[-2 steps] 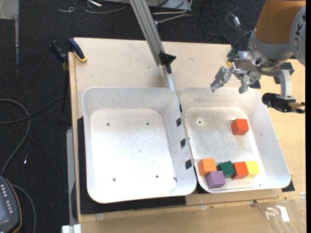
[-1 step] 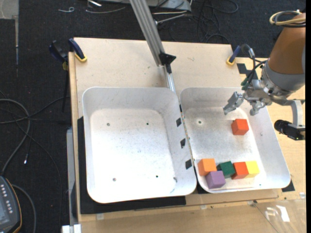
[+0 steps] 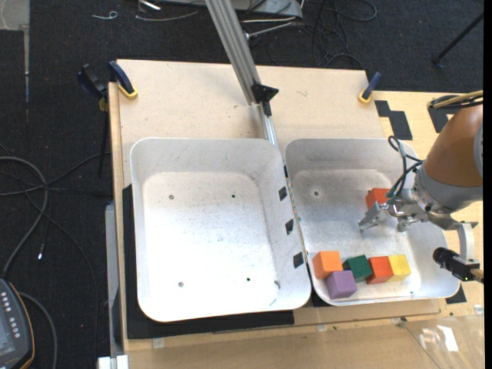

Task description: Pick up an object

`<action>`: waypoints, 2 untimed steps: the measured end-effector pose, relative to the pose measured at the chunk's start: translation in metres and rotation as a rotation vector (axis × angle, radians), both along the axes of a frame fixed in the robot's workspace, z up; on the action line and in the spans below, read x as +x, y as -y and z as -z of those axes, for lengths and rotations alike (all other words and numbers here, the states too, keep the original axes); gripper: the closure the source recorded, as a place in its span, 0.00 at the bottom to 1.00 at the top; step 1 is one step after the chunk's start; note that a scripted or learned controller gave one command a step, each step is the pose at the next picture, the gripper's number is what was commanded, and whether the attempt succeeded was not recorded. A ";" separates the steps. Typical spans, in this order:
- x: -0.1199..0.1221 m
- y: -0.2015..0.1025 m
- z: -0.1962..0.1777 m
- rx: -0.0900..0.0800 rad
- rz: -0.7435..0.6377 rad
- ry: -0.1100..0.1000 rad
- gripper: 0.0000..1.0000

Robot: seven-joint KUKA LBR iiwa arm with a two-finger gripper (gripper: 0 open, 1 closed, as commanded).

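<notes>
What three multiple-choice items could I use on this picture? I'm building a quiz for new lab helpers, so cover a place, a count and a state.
1. Where do the small coloured cube blocks lie?
A. In the left white bin
B. In the right white bin
C. On the bare wooden bench

2. How many blocks sit in the cluster at the right bin's near edge?
A. Two
B. Five
C. Eight

3. How does the small purple cube block lie?
A. On the bin floor, touching its neighbours
B. Lifted between the gripper's fingers
C. Stacked on the yellow block

Answers:
1 B: the blocks are all inside the shallow right white bin.
2 B: orange, green, red-orange, yellow and purple.
3 A: it rests on the floor against the orange and green ones, apart from the gripper, which sits farther back by another red-orange block.
</notes>
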State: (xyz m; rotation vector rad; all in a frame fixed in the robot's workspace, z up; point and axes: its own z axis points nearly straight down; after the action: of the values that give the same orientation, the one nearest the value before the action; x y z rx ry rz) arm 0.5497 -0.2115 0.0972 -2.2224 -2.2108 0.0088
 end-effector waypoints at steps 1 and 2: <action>0.063 -0.026 0.002 -0.003 -0.011 0.013 0.00; 0.061 -0.025 -0.008 -0.002 -0.008 0.012 1.00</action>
State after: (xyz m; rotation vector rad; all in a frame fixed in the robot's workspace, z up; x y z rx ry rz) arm 0.6107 -0.1866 0.1054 -2.2210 -2.2262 -0.0019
